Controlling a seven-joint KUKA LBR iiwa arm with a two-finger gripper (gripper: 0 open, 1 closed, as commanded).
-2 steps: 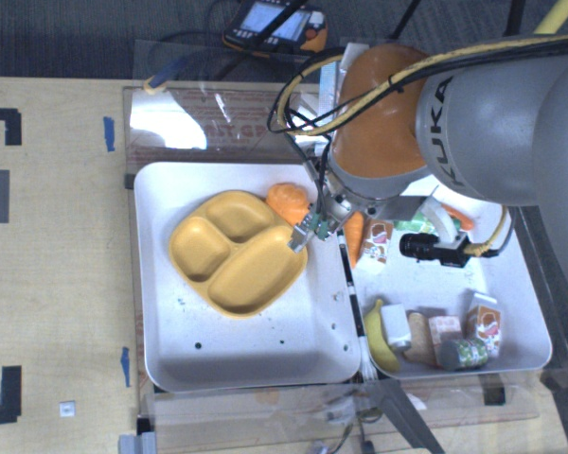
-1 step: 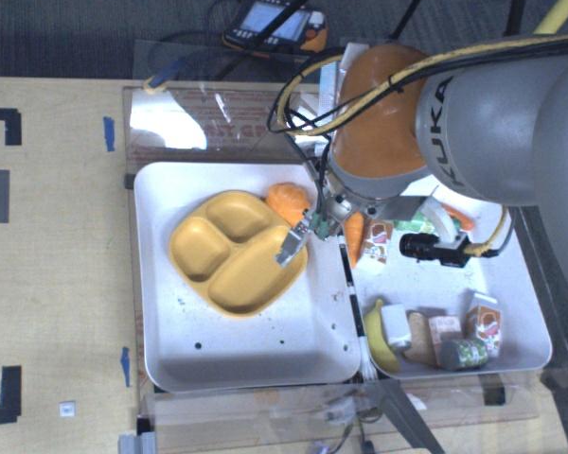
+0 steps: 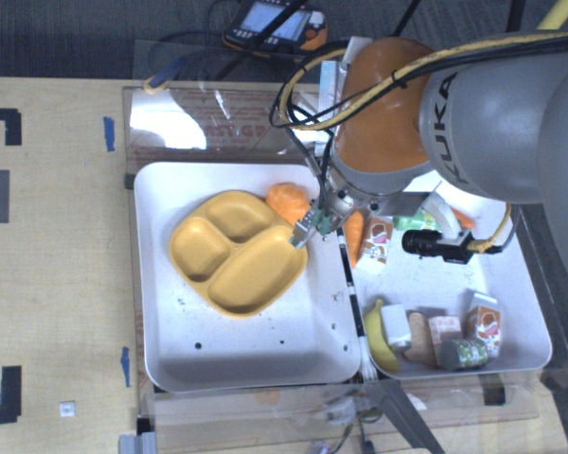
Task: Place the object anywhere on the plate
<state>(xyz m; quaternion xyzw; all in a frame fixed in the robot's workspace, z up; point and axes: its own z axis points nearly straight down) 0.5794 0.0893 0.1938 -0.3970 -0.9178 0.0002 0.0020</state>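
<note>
the 1 arm [image 3: 511,112] comes in from the right edge of the frame and takes up most of the upper right. its big grey link lies across the top right corner, and the orange band [image 3: 383,112] sits just left of it, near the upper middle of the frame. yellow and black cables loop over the orange band and run off to the right. below the band the wrist narrows and points down and to the left. the gripper [image 3: 312,223] hangs at the end of it, close to the centre of the frame, its small tips aimed toward the lower left. the tips are too small and blurred to read.
</note>
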